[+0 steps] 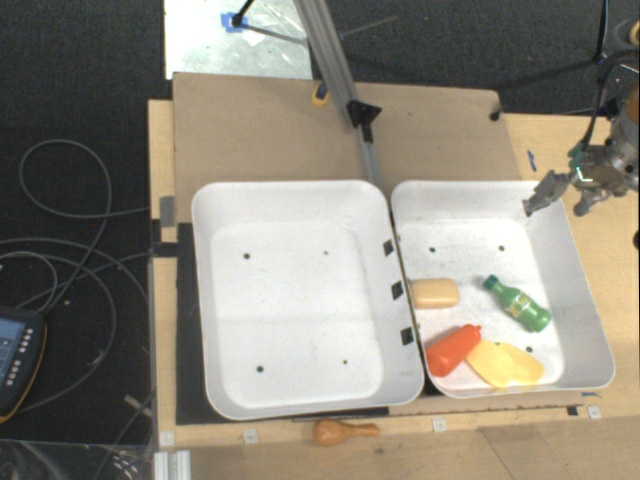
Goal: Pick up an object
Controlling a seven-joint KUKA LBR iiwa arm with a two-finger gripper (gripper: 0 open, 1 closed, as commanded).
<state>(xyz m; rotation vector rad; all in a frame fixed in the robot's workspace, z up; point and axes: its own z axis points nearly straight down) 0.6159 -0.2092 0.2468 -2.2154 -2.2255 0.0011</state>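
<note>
Pincer [563, 194] over the right white bin's [585, 298] far right corner, fingers apart, holding nothing. Near its front edge: green plastic bottle [518, 303], tan block [434, 293], red bottle-shaped toy [452, 349], yellow banana-like toy [506, 364].

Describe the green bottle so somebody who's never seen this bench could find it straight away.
Look in the right-hand white bin, where four small items cluster in its near half. The green bottle lies on its side, farthest right of them, above the yellow piece. It is the only green thing there; its neighbours are tan, red and yellow.
</note>
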